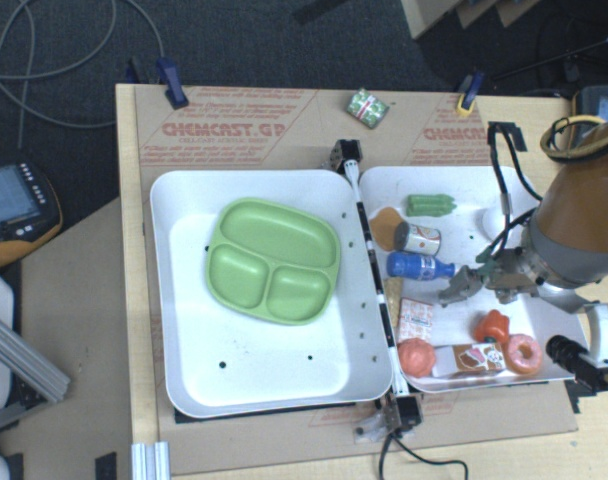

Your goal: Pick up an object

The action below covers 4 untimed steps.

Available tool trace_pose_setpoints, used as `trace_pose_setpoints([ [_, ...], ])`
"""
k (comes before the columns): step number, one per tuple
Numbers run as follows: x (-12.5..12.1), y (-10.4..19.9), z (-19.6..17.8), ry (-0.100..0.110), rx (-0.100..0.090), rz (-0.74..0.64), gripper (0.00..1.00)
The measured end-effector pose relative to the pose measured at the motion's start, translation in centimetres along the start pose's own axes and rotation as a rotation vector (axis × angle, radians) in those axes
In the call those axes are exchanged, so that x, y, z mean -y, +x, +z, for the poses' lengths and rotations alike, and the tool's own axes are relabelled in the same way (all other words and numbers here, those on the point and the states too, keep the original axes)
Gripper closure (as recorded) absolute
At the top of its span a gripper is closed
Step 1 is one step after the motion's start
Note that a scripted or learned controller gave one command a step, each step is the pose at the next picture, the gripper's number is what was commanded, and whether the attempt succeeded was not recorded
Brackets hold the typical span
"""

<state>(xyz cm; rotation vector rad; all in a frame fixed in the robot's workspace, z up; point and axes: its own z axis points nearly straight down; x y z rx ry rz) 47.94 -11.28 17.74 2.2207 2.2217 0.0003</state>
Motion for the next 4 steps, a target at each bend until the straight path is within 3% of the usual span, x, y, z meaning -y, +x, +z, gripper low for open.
trace_pose_setpoints([
  [1,-4.6,-6.1,5.9,0.0,0.002,0.002,0.0],
  [2,-0.9,-6.4,8.2,0.003,-0.001,0.002,0.0],
  [3,0.1,-3.9,9.3,0.002,-0.001,0.0,0.0],
  [4,0.0,-3.9,8.3,-0.001,0.0,0.001,1.0],
])
